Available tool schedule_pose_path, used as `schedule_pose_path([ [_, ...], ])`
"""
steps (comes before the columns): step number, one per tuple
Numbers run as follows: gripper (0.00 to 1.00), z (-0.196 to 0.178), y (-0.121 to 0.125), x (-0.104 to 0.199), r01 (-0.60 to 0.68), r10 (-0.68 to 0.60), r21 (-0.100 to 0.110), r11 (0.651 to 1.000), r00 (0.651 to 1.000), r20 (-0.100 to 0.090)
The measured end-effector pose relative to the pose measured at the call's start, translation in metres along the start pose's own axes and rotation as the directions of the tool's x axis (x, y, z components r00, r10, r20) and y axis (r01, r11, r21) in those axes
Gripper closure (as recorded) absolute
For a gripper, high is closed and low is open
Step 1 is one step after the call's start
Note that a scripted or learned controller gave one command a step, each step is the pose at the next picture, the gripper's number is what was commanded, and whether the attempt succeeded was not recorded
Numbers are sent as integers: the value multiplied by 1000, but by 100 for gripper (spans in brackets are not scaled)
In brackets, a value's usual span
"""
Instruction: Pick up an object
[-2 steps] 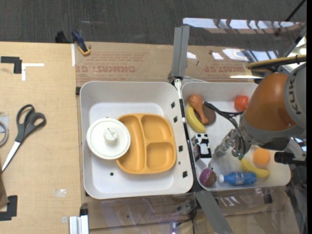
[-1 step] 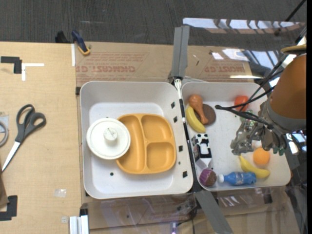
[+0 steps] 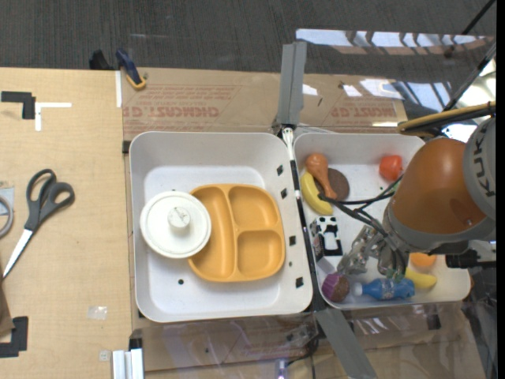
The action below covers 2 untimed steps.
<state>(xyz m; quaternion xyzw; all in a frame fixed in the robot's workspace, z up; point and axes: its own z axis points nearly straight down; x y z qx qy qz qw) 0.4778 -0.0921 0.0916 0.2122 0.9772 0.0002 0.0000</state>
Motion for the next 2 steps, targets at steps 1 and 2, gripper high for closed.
schedule_pose_path([
  [1, 100, -31, -108, -76, 268, -268, 1, 963, 963, 5],
  [2, 0, -31, -108, -76, 268, -268, 1, 963, 963, 5],
])
